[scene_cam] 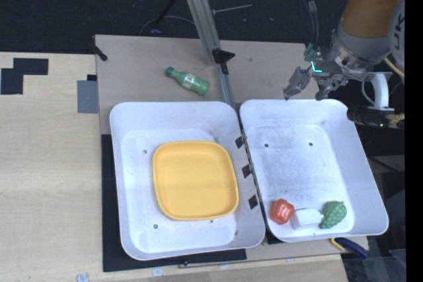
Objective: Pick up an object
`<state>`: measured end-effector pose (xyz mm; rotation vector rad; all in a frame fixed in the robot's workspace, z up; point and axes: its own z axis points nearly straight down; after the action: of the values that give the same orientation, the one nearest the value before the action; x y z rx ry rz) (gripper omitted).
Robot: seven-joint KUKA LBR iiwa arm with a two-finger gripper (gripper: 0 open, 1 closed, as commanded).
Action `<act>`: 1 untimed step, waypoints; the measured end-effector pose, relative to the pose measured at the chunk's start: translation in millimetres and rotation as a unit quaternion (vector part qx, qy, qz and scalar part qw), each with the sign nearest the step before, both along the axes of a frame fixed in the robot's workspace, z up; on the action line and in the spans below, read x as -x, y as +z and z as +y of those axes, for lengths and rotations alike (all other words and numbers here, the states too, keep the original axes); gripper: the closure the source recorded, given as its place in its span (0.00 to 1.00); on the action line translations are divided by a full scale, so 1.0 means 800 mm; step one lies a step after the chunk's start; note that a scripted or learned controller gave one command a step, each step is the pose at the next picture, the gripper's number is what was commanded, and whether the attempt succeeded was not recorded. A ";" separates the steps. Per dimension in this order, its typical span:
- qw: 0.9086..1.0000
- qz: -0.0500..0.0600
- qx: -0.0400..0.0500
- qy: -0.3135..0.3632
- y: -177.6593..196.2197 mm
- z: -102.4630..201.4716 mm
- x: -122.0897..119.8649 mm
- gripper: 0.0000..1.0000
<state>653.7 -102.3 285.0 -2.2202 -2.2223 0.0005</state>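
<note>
The right bin [310,162] has three small things along its near edge: a red pepper-like object [282,211], a white block [307,218] and a green bumpy object [334,214]. A yellow square plate [195,179] lies in the left bin [132,135]. My gripper [309,87] hangs over the far rim of the right bin, well away from those objects. Its two fingers are spread apart with nothing between them.
A green bottle [188,80] lies on the bench behind the left bin. A slanted aluminium rail [206,16] rises from between the bins at the back. Black clips [244,168] mark the seam where the bins meet.
</note>
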 end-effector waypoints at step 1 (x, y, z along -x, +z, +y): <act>1.000 0.000 0.000 0.000 0.000 0.000 0.000 0.00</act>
<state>653.6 -102.3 284.9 -2.2201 -2.2222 0.0007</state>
